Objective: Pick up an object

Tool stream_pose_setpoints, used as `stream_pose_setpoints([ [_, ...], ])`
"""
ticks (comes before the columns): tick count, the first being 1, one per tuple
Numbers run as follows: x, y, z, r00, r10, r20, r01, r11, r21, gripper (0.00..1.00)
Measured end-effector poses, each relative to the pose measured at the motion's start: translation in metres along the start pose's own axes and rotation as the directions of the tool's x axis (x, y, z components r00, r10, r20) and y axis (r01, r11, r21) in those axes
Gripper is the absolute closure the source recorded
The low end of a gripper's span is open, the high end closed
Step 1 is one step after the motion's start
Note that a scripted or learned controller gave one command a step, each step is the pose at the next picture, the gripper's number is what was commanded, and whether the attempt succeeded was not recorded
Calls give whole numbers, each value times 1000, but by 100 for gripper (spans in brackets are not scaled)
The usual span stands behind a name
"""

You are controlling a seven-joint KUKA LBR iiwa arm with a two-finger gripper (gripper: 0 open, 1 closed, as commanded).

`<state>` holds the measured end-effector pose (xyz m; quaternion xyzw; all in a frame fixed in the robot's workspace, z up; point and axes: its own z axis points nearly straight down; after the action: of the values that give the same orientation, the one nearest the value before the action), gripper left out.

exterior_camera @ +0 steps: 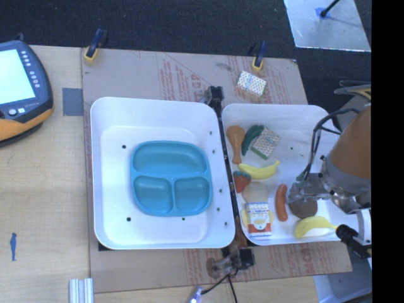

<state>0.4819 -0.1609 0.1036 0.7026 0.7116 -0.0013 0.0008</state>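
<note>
**Hovering low over the right bin, grip state unreadable**

Reaching in from the right edge, the grey arm (351, 160) bends down over the shallow white plastic right bin (287, 113). Its wrist points steeply down, with dark cables looping above it. The pincer (304, 191) sits low at that bin's near right part; cannot tell whether it is wide, narrow or holding anything.

- The dark brown round toy item (304, 208) is right under the pincer's near side, touching it or just beside it; contact is unclear.
- The curved yellow plastic banana piece (314, 227) is nearer the camera than the pincer, past the brown item.
- The red toy sausage (281, 202) is just left of the pincer.
- The small orange-and-white carton (257, 218) and the pale beige round piece (255, 191) are further left.
- The long yellow toy banana (259, 169) is left of the pincer and slightly beyond it.
- The brown toy drumstick (235, 141) and the speckled square packet (266, 142) are beyond it to the left, near the bin's far left corner.
- The shallow white plastic left bin (104, 169) is well to the pincer's left and holds a blue divided plastic plate (170, 177).
</note>
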Motion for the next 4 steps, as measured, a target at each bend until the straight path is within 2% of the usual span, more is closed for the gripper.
stream_pose_setpoints([
  [1, 60, 5, -90, 1000, 6, -3, -6, 1000, 2, 100],
  [2, 59, 5, -90, 1000, 5, -2, -5, 1000, 3, 0],
  [3, 35, 34, 6, 1000, 7, -1, -7, 1000, 1, 0],
  [4, 66, 32, 10, 1000, 6, -2, -6, 1000, -2, 0],
])
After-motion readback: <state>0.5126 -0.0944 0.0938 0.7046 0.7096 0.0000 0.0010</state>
